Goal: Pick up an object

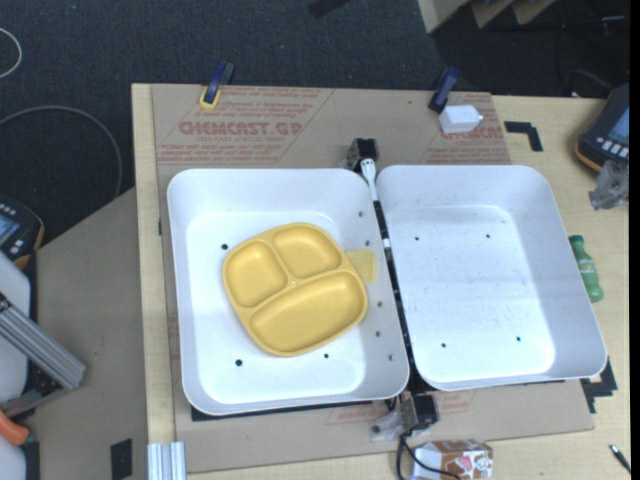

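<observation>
A yellow plate [293,288] with three compartments lies flat in the left white bin [195,218], slightly right of that bin's middle. A small flat yellow piece [362,264] pokes out from behind the plate's right edge, close to the bin's right wall. The right white bin [545,213] stands beside it and shows only a few small dark spots on its floor.
A black strip [384,243] runs between the two bins. A small white block [460,119] and two blue clamps [216,78] sit on the cardboard behind them. A green object [586,268] lies outside the right bin's right wall. A small box [462,459] with wires lies at the front.
</observation>
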Robot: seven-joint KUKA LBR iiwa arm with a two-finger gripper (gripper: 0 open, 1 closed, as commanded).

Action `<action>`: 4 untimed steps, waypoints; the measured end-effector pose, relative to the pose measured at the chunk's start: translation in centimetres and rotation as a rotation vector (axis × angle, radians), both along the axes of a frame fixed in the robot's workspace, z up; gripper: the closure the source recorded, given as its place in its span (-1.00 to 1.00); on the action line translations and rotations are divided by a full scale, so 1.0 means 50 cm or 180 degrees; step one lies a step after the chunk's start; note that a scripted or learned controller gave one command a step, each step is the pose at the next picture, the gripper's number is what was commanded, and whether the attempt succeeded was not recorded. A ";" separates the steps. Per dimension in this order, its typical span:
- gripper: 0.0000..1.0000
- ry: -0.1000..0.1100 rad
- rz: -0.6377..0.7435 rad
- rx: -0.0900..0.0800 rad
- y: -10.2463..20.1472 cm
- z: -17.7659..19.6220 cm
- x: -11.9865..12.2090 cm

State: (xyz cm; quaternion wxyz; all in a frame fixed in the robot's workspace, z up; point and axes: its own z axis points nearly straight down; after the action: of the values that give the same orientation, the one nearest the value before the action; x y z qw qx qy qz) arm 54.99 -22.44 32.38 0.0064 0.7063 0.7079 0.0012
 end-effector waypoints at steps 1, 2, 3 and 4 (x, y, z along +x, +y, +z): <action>1.00 -0.0012 0.0002 -0.0007 -0.001 0.021 0.001; 1.00 -0.0024 0.0004 -0.0016 -0.001 0.042 0.003; 1.00 0.0068 0.0007 0.0043 0.215 -0.098 -0.149; 1.00 0.0047 -0.0021 0.0025 0.077 -0.164 -0.143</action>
State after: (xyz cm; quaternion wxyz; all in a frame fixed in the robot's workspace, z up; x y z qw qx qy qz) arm 47.84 -18.58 24.20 -0.0016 0.7086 0.7056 -0.0012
